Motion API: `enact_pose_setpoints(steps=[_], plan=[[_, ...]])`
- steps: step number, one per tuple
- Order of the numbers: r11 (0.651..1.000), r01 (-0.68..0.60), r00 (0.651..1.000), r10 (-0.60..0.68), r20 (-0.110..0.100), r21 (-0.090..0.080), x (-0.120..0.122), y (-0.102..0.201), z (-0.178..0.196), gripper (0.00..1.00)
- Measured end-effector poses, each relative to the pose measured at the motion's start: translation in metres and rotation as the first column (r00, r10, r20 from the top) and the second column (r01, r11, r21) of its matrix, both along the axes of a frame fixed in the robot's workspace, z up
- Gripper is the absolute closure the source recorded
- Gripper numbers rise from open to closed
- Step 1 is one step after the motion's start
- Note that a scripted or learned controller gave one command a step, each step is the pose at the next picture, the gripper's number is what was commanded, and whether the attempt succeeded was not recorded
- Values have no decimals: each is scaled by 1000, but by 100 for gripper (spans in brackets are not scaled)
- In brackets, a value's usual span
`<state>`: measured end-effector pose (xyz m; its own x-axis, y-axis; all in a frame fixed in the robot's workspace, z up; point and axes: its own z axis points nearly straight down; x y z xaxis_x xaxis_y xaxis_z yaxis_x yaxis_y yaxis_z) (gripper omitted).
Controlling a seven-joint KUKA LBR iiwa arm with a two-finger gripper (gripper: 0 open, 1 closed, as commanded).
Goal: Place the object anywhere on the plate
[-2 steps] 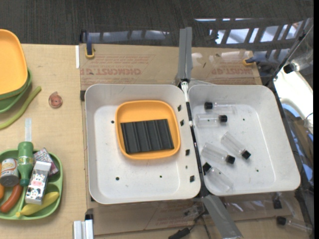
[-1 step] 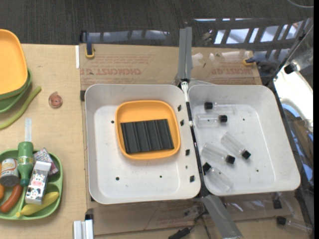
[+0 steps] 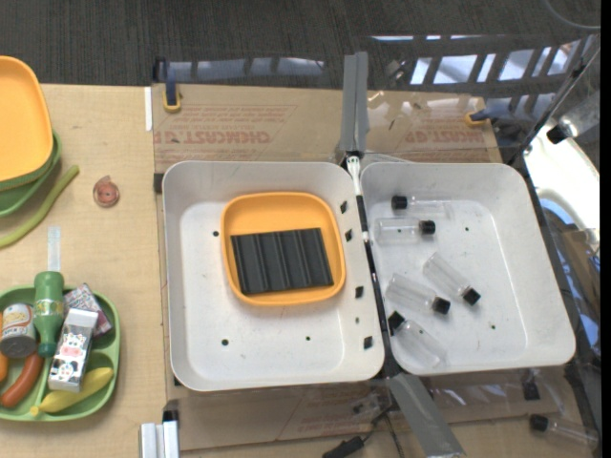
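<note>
Two shallow white bins sit side by side on the table (image 3: 115, 151). One, the left bin (image 3: 191, 332), holds a single orange plate (image 3: 283, 208) with one dark ribbed rectangular object (image 3: 283, 261) lying flat on it, roughly centred and a little toward the near edge. The right bin (image 3: 535, 284) holds clear plastic vials with black caps: I count about five, though their transparency makes the number uncertain. One vial (image 3: 416, 201) lies near the far left corner, another (image 3: 405, 227) just below it, one (image 3: 451, 280) near the middle, one (image 3: 412, 296) beside it to the left, and one (image 3: 416, 340) near the front edge.

Off to the left on the table, one green tray (image 3: 95, 375) carries toy food, including one green bottle (image 3: 48, 308) and one small carton (image 3: 71, 351). One orange dish (image 3: 21, 113) rests on a green one at the far left edge, and one small pink round item (image 3: 106, 193) lies alone between them and the bins.

No end effector appears here, so its finger state cannot be told.
</note>
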<state>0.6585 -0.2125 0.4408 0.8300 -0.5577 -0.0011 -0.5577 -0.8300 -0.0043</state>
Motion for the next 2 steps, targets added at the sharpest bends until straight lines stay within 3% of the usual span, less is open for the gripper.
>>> enact_pose_setpoints(steps=[1, 2], plan=[[949, -315, 949, 315, 2, 1, 2, -8, 0, 100], [924, -383, 924, 383, 3, 1, 2, -7, 0, 100]])
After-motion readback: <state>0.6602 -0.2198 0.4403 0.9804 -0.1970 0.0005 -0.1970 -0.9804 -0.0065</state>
